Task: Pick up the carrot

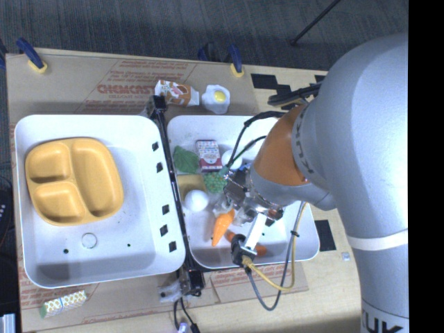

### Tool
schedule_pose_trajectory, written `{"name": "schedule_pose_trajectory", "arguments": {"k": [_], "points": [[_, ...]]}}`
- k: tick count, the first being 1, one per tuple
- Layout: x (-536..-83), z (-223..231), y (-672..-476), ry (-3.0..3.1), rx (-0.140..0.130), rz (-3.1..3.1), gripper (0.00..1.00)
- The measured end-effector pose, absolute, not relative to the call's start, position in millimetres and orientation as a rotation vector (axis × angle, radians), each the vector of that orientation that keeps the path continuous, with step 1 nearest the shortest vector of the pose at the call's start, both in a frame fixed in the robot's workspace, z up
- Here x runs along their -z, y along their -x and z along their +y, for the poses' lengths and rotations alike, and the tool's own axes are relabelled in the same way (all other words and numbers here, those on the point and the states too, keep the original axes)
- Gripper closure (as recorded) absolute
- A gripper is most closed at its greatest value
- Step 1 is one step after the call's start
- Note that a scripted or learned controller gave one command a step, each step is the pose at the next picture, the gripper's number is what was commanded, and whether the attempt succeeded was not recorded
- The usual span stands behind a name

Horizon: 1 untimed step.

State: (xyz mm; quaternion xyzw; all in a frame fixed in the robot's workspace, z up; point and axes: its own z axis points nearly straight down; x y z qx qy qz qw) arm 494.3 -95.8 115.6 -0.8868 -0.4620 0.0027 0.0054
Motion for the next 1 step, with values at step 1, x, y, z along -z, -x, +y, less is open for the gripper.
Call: {"name": "schedule_pose_trajectory", "arguments": {"k": [1], "points": [[-206.9,-55.1,-517.7,2.901,-0.004,-1.193,1.00]]}}
